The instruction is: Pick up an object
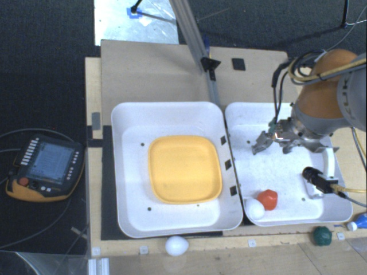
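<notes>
A small red object (pixel 267 199) lies near the front edge of the right bin (pixel 246 119), with a white ball (pixel 254 209) touching it at the front left corner. My gripper (pixel 273 145) hovers over the middle of the right bin, well behind the red object. Its fingers (pixel 261 144) are spread open with nothing between them. The left bin (pixel 129 153) holds a square yellow plate (pixel 185 168) in its middle.
A white egg-shaped object (pixel 176 246) lies on the bench in front of the left bin. A dark green ball (pixel 322 235) sits outside the right bin's front right corner. A teach pendant (pixel 43 166) rests on the floor at far left.
</notes>
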{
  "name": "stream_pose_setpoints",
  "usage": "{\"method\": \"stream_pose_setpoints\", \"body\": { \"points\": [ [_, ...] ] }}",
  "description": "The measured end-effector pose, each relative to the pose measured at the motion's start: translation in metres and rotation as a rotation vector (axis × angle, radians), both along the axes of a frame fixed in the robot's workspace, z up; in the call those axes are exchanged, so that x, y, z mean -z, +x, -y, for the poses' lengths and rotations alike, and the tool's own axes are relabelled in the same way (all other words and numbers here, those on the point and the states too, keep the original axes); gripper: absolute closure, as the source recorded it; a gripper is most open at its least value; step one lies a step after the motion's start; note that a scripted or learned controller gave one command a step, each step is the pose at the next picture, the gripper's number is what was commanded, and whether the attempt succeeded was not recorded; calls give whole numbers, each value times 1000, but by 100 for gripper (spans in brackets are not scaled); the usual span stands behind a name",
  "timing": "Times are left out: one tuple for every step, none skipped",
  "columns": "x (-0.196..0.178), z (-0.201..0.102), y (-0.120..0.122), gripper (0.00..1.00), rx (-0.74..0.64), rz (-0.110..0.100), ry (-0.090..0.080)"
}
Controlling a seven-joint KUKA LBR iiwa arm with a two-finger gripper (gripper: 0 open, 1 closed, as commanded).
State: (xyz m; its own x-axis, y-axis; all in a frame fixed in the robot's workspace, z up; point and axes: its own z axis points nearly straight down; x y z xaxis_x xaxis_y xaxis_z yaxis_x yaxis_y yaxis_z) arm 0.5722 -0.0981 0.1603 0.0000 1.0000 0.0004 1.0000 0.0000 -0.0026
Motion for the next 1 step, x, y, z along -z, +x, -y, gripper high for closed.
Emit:
{"method": "stream_pose_setpoints", "body": {
  "points": [
    [48, 9, -5, 0, 1, -1, 0]
  ]
}}
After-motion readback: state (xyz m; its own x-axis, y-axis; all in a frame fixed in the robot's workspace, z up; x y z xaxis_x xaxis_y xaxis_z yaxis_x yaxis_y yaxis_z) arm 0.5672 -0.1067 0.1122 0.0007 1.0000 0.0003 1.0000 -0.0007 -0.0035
